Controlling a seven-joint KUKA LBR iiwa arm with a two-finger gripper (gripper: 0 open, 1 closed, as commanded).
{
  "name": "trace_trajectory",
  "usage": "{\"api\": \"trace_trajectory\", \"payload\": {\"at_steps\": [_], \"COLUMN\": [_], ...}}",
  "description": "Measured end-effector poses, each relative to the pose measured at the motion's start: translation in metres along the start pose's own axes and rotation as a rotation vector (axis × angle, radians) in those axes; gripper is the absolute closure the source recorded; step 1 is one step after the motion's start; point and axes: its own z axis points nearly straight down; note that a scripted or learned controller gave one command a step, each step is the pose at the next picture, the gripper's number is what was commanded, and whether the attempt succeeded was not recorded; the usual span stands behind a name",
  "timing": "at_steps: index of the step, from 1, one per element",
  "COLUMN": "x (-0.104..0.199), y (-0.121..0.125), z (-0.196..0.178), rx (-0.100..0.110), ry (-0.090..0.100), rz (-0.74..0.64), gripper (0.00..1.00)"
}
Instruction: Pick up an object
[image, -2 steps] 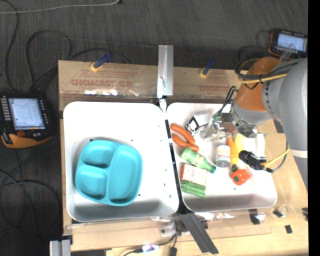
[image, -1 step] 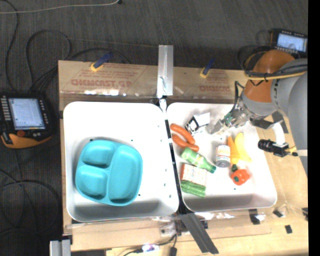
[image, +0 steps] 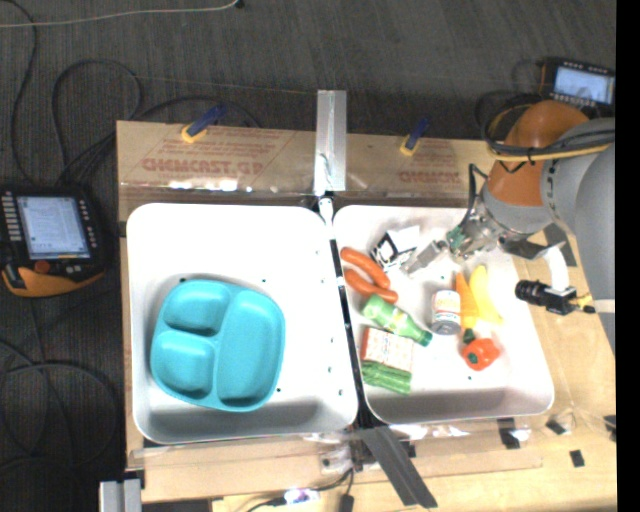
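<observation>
Clearly nothing has been lifted yet: well off to the hand's far side lies the left shallow white bin holding a turquoise divided plastic plate, while the hand itself hangs low over the upper part of the right shallow white bin, and I cannot tell how far it is open or whether it has hold of anything. Just below it lie a yellow plastic banana and a small white jar, farther out a green bottle and an orange toy carrot, so choosing, closing and lifting all seem left to do.
</observation>
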Motion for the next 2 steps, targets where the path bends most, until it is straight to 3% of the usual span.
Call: {"api": "trace_trajectory", "payload": {"at_steps": [1,2], "x": [-0.009,-0.002], "y": [-0.056,-0.054], "z": [-0.018,-0.006], "rx": [0.004,-0.012], "ry": [0.01,0.011], "rz": [0.109,0.371], "gripper": [0.0,0.0]}}
